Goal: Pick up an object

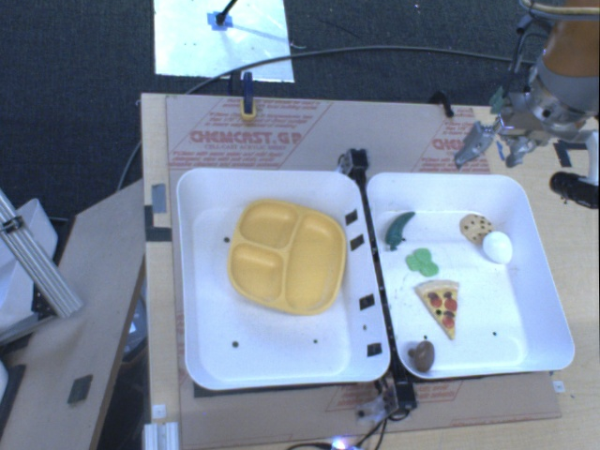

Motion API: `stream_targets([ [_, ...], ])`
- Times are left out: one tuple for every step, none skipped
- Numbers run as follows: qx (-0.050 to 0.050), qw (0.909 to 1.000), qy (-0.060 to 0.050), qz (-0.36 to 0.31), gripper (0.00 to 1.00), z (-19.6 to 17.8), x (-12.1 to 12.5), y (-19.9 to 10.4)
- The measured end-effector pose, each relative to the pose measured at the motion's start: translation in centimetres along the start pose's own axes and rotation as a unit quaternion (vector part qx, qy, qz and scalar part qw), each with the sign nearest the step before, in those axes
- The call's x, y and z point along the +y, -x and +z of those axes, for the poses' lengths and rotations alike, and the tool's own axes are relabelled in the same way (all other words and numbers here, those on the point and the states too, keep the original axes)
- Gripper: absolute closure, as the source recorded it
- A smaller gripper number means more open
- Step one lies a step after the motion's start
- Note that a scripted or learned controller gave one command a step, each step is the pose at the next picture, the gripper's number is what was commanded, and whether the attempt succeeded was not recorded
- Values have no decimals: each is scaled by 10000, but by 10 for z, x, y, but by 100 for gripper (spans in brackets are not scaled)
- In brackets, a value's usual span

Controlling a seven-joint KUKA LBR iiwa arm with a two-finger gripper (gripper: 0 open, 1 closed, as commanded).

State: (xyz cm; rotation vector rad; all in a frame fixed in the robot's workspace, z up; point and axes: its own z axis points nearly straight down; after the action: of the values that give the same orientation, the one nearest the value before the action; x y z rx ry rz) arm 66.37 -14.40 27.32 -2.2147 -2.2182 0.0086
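My gripper (494,148) hangs above the back edge of the right bin (544,298), open, with nothing between its fingers. In that bin lie a dark green pepper (399,228), a light green leafy piece (422,262), a pizza slice (441,306), a brown rounded piece (422,354), a cookie (474,225) and a white egg (497,247). The cookie and egg touch, and lie closest to the gripper, just in front of it.
The left bin (202,279) holds a yellow divided plate (286,254). Black clips run along the wall between the bins. A blue-and-yellow clamp (247,97) stands at the bench's back. Cables trail over the dark floor behind.
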Motion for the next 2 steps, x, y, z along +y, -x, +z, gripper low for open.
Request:
stream_targets([
  [-8,10000,48,-11,0,-6,1,-1],
  [-6,10000,30,2,0,41,1,8],
])
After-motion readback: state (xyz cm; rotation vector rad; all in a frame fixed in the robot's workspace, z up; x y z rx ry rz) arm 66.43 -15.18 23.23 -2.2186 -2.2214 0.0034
